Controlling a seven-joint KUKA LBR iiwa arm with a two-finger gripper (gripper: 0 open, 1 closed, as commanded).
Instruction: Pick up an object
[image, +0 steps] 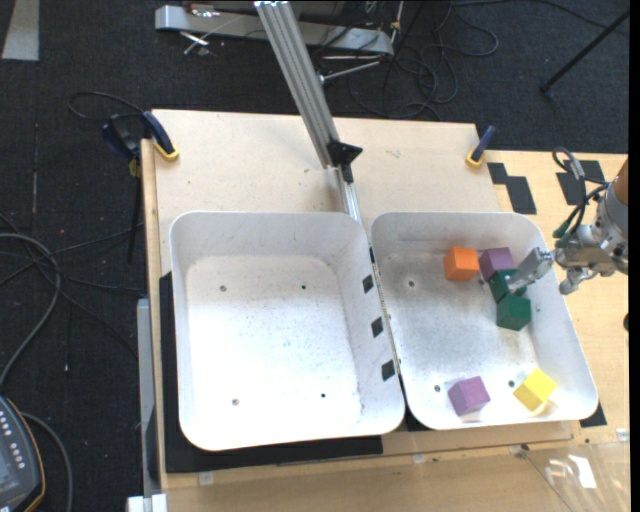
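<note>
**Blocks crowd the right bin's far and near edges; the left bin is open floor**

Your bench is a pale board, clamped at its far corners, with both bins filling most of it. A slanted metal strut comes down from the far side and meets the board just above the seam between the bins.

The left bin gives you the widest free floor: only speckled white surface from wall to wall. The right bin holds every block, yet its middle and left half are bare, so you have room there too.

The arm enters over the right bin's right rim. Its gripper hangs above the bin's far right part, one grey finger reaching toward the green block. You cannot tell from this angle whether the fingers are spread or closed, and no block sits visibly between them.

The green block lies near the right wall, just below the finger. Touching or nearly touching it on the far side is a mauve block, and the orange block sits right against that one's left. These three form a tight cluster with little gap between them.

At the near edge, the purple block rests close to the front wall, and the yellow block is tucked into the near right corner, apart from the purple one.
</note>
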